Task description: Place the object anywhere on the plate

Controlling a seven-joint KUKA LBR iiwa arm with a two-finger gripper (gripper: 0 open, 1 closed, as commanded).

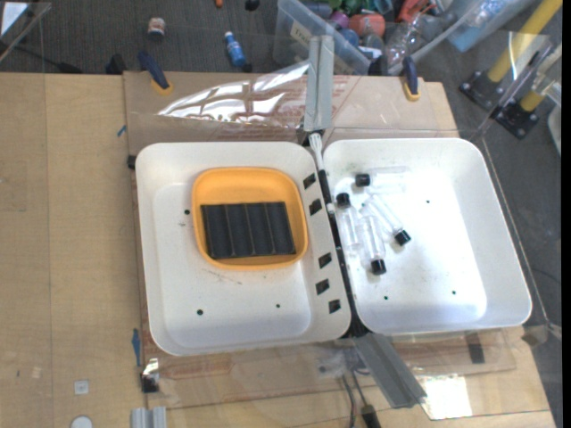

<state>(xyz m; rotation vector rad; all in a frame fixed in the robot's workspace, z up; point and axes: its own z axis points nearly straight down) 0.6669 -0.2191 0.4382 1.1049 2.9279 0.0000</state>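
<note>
Black ridged block (247, 230) lies flat inside orange plate (207, 190), left bin (169, 319). Fingers' state: can't tell. Leave it centred, away from rim; clear capped tubes (375, 226) stay in right bin (464, 301).

The orange plate (250, 185) looks like smooth matt plastic, the ribbed slab (247, 229) on it dull black. Both bins (178, 315) are glossy white plastic. The tubes (370, 224) look clear, black-capped. The table (62, 239) is pale matt wood.
</note>
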